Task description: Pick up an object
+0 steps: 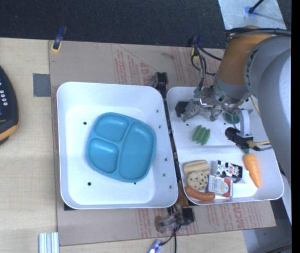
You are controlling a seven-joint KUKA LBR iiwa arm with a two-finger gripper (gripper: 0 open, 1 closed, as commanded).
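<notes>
Camera view: the end effector (209,105), grip state impossible to tell, hovers just above the green pickle (201,135), which lies nearest, its long axis roughly upright in view.

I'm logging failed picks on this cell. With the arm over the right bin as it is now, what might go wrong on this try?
1. The gripper sits at the far end of the right white bin, beside the small green ridged vegetable rather than over it, so it may close on nothing.
2. The orange toy carrot, round cookie and red sausage crowd the near end, so a grasp there may nudge neighbours.
</notes>
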